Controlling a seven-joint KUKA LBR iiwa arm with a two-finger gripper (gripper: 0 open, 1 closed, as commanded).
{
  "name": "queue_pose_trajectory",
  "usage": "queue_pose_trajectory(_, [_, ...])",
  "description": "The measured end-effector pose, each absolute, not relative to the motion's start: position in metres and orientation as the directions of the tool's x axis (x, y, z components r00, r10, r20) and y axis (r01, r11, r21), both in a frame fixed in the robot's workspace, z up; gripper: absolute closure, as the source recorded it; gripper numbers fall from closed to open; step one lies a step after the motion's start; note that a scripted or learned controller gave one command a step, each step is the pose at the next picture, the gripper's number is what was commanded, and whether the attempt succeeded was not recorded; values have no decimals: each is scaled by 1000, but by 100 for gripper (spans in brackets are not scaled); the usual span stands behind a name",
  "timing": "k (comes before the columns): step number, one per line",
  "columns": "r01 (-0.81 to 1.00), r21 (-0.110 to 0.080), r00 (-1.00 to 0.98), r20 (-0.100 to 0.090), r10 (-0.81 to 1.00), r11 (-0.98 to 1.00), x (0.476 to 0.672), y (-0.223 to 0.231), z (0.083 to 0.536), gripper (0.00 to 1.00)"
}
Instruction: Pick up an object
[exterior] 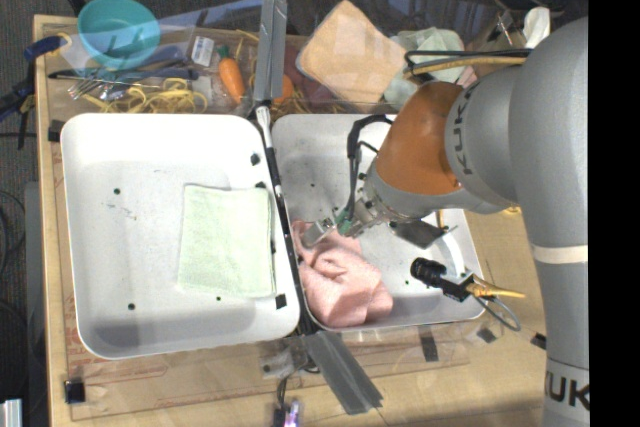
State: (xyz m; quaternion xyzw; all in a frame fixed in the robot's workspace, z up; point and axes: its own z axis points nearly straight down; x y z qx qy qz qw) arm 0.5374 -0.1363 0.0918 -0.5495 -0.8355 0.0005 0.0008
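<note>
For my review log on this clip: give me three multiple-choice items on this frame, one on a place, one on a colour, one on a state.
1. Where does the green cloth lie?
A. left bin
B. right bin
C. outside the bins

2. What colour is the bowl beyond the bins?
A. red
B. teal
C. black

3. How is the pink cloth?
A. folded flat
B. bunched up
C. hanging over the rim

Key: 1 A, it lies flat on the left bin's floor. 2 B, teal at the bench's far left corner. 3 B, it sits crumpled in the right bin, near the end effector.
</note>
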Motion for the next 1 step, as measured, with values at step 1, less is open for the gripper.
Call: queue_pose_trajectory(1, [990,-2,-138,1,990,138,606,-154,92,0])
